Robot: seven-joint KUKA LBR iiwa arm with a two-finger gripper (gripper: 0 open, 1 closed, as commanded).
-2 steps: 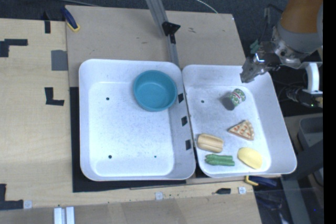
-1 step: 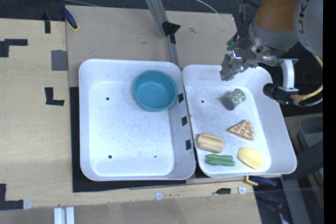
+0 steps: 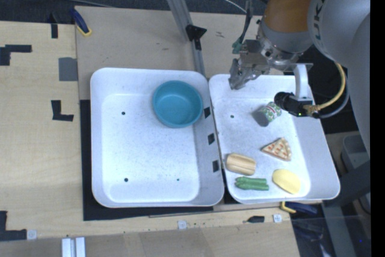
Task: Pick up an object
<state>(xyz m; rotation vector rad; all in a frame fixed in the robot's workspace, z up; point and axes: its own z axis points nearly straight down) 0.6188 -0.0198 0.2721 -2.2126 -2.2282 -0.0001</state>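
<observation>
Grey metal gripper (image 3: 236, 82) is hovering over the right bin's (image 3: 319, 189) twelve o'clock corner, whether its jaws are parted I cannot tell; a small can (image 3: 267, 114) is lying at its four o'clock.

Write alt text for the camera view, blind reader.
A grey-and-orange robot arm's gripper hangs over the far corner of the right bin, which holds a small can, pizza slice, hot dog bun, green bean pod and lemon. The left bin holds a blue bowl.
</observation>
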